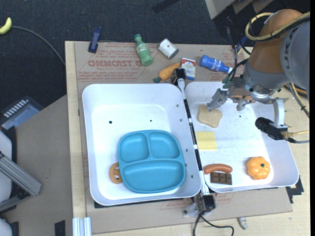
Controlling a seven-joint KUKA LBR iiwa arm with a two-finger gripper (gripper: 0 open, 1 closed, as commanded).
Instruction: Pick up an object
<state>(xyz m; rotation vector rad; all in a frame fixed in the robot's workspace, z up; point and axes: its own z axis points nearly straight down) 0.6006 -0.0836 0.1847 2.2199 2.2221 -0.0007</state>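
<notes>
My gripper [228, 101] hangs over the back of the right bin [275, 146], its two fingers spread apart with nothing between them. Just in front of its left finger [215, 101] lies a tan bread-shaped piece [210, 116]. Nearer the front are a yellow cheese slice [206, 140], a red sausage [217, 168], a brown chocolate bar [221, 178] and an orange pumpkin [258, 167]. The left bin [98, 107] holds a blue divided plate [150, 160] with a brown pretzel [114, 173] partly under its left edge.
Behind the bins on the board lie a green bottle [143, 49], a white can [168, 48], a blue bottle [215, 63], a carrot [169, 72], a small carton [188, 68] and a blue marker [94, 40]. A black fitting [268, 127] juts from the arm over the right bin.
</notes>
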